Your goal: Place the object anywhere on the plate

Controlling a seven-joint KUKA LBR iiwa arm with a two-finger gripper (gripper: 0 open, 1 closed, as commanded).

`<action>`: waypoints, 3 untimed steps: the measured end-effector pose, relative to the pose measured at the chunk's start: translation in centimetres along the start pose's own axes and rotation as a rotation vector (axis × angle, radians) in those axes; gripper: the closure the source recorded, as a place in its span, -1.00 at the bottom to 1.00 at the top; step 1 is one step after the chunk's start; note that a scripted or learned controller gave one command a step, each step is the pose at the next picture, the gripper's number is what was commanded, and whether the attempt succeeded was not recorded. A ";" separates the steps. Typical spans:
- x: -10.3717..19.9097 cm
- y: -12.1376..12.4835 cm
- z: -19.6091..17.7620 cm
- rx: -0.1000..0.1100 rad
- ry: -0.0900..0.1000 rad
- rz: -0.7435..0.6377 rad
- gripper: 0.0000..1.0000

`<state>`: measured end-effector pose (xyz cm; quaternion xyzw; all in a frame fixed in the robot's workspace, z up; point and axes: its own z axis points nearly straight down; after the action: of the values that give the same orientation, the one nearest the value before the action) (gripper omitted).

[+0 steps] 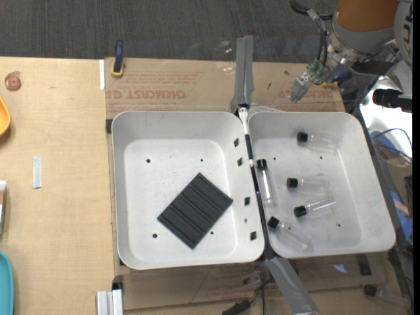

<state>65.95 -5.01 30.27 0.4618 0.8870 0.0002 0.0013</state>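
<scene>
Above right bin's [367, 143] far edge: gripper [296, 94], finger state unclear. Plate [195, 210] lies mid left bin [125, 176], margins open; vials [308, 209] scattered right.

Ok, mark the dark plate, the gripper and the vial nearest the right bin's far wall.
dark plate [195, 210], camera view, middle of its ribbed top.
gripper [294, 97], camera view, at its fingertips, above the cardboard.
vial [302, 137], camera view, on its black cap.

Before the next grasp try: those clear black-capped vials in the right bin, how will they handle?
The vials lie on their sides and look cylindrical, so a nudge would probably roll them. The clear, smooth bodies likely slip between the fingers. They look small and thin, probably light. The gripper is above the right bin's far rim.
</scene>
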 end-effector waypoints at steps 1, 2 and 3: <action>0.0 0.0 0.0 0.000 0.000 0.001 -1.00; 2.3 1.6 0.2 -0.001 0.001 -0.778 -1.00; 2.1 1.6 -0.7 -0.005 -0.002 -0.772 1.00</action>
<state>66.09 -2.40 30.99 0.0938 0.9956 0.0012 0.0033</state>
